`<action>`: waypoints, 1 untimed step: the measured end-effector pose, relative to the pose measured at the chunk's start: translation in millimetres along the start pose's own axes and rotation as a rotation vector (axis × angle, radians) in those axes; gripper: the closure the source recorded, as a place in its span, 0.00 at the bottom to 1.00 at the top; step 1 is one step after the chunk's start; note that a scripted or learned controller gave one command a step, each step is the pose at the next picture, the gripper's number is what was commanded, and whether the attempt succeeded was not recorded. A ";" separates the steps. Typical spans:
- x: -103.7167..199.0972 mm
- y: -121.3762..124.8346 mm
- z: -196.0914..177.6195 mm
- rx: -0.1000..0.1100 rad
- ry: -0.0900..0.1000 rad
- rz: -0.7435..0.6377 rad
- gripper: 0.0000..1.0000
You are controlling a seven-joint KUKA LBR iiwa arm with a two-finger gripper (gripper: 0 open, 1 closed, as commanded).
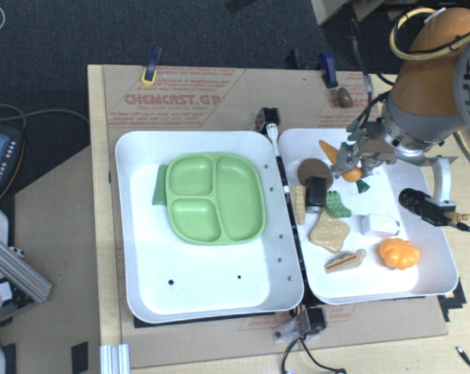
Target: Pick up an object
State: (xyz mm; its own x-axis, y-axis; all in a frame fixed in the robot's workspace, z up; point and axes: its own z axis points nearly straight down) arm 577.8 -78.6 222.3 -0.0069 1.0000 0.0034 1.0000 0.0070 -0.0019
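Left bin [141,209]: one green divided tray [216,197], set toward its upper centre.

Right bin [429,275]: brown disc [313,169] and black block [316,191] at upper left; green piece [337,205] just below them; tan slice [330,233] at centre; hot dog [344,261] near the lower edge; orange pumpkin [398,253] at lower right; white block [379,225] right of centre.

Arm [429,68]: entered from upper right. Gripper [351,160] stood over the right bin's upper part, beside a carrot [330,149]; whether its jaws were wide or narrow, I couldn't tell.

green tray [216,197], toys, gripper [351,164] above carrot [340,159]
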 end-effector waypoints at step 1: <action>55.7 -15.5 -10.8 0.000 0.000 0.000 1.00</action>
State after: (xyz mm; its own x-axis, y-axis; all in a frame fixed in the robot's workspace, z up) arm 561.9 -23.0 233.3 -0.0070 1.0000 0.0037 1.0000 0.0070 -0.0021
